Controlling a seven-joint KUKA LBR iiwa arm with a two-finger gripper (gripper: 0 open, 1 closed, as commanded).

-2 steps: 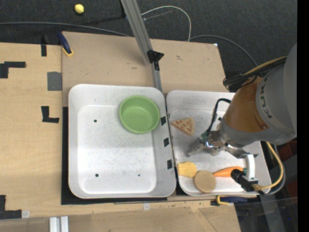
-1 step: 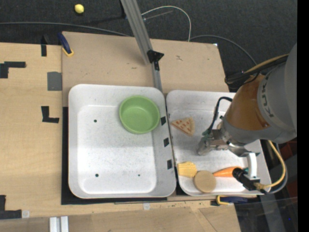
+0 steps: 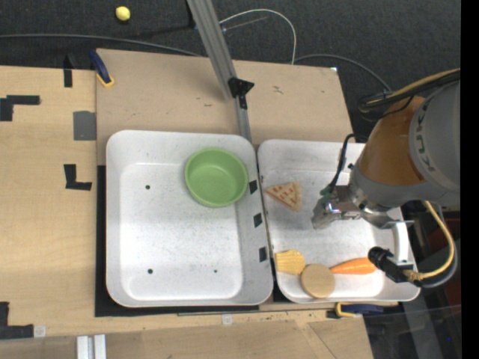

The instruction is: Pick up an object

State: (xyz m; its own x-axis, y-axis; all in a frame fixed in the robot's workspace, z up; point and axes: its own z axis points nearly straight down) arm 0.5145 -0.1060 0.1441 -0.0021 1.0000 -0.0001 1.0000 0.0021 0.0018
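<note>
Green bowl [image 3: 216, 176] in left bin [image 3: 127, 223], right bin [image 3: 299, 155] holding pizza slice [image 3: 284, 194], yellow piece [image 3: 290, 261], tan disc [image 3: 318, 280], carrot [image 3: 352, 267] lying left-right, gripper [image 3: 326, 214] above bin floor, jaws' state cannot be told, no readable writing.

Two shallow white bins sit side by side: the left bin [image 3: 127, 223] and the right bin [image 3: 299, 152]. The left one holds one green bowl [image 3: 215, 176]. The right one holds four food pieces: one pizza slice [image 3: 284, 194], one yellow ridged piece [image 3: 290, 261], one round tan disc [image 3: 318, 280] and one orange carrot [image 3: 352, 267]. One small yellow ball [image 3: 123, 13] lies on the far dark floor.
</note>
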